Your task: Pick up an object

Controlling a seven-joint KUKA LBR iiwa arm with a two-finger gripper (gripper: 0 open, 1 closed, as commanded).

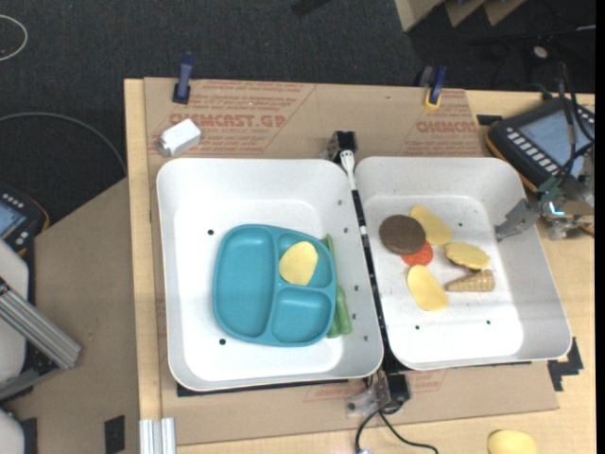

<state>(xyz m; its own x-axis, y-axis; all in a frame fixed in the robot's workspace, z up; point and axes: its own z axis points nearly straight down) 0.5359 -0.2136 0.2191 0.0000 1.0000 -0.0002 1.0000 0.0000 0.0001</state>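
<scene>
Toy food pieces lay clustered in the right bin [529,329], a shallow white tray of smooth moulded plastic with rounded corners. Among them a flat brown disc [402,234] sat at the upper left of the group, touching a yellow oval piece [433,224] just beside it and overlapping a small red-orange piece [419,253] below. A ridged tan-yellow round piece [468,254] lay to the right, and under it a cone-shaped waffle-textured piece [470,281] lay on its side. A smooth yellow elongated piece [426,288] rested at the bottom of the cluster.

At the right bin's upper right rim the claw [515,222] came in low, grey and metallic; it held nothing, and whether it was parted or closed could not be told from this angle.

The left bin [180,282] carried a teal plastic divided plate [246,291] with three compartments. A yellow rounded piece [299,263] lay in its upper right compartment, and a green strip [339,310] ran along the plate's right edge.

Both bins sat on a cardboard-covered surface [284,112] printed with red lettering, with a blue clamp [183,78] on its far edge.
</scene>
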